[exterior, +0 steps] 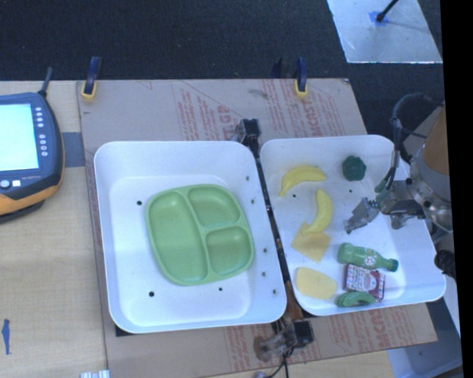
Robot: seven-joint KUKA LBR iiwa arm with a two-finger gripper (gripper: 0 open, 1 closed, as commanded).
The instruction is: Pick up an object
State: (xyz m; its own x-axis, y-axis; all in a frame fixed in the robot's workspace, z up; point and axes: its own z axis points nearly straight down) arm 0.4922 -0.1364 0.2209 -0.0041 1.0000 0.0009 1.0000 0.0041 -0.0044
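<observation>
Gripper (363, 216) positioned over right bin (417, 261), low above its white floor, fingers parted, nothing between them. Just left of gripper: curved banana (323, 209), second banana (301, 177) beyond it, yellow slice (312, 243) touching first banana's lower end. Directly below gripper: green bottle (367, 257) lying flat, red packet (362, 280) and small green piece (354, 299) further down. Above gripper: dark green lump (353, 167). Well left: left bin (119, 231) holding green divided plate (199, 233). Both bins seated on brown cardboard sheet (207, 106) clamped to wooden bench (34, 276). Teach pendant (15, 154) at far left. Dark floor beyond bench.
</observation>
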